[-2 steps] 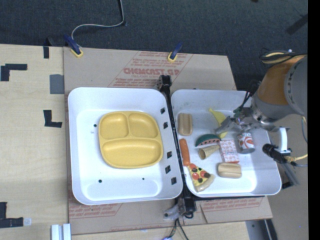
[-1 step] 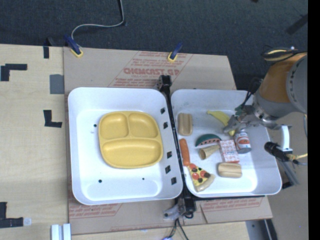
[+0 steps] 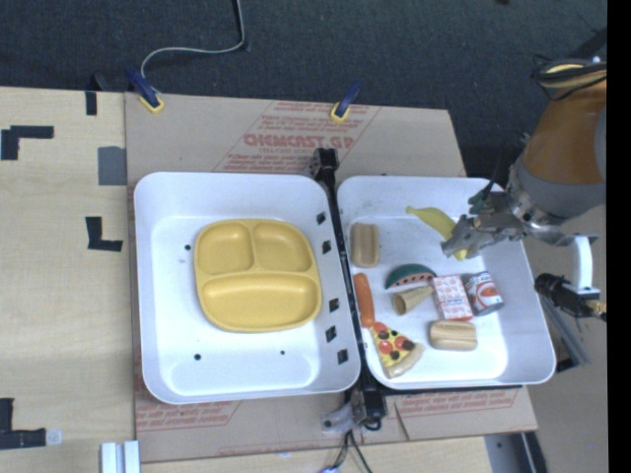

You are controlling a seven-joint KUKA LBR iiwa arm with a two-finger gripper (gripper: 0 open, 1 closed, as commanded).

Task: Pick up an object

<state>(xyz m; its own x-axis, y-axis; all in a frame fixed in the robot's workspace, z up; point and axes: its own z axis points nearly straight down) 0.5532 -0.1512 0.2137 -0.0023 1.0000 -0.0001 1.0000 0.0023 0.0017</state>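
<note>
The right bin (image 3: 523, 358) holds several toy foods. A yellow banana (image 3: 428, 217) lies at its back, with a tan bread piece (image 3: 365, 244) to the left. A watermelon slice (image 3: 409, 276), a small cone (image 3: 408, 300), a red-and-white carton (image 3: 452, 297) and a red can (image 3: 483, 292) lie mid-bin. A sausage (image 3: 363, 300), a pizza slice (image 3: 394, 348) and a bun (image 3: 453, 335) lie toward the front. My gripper (image 3: 459, 243) hangs over the bin's back right, just right of the banana's end and above the carton.
The left bin (image 3: 163, 294) holds a yellow divided plate (image 3: 258, 272). A black divider (image 3: 335, 264) runs between the bins. Both stand on a cardboard sheet (image 3: 286, 136) held by yellow clamps. The arm's orange band (image 3: 567, 151) rises at the right.
</note>
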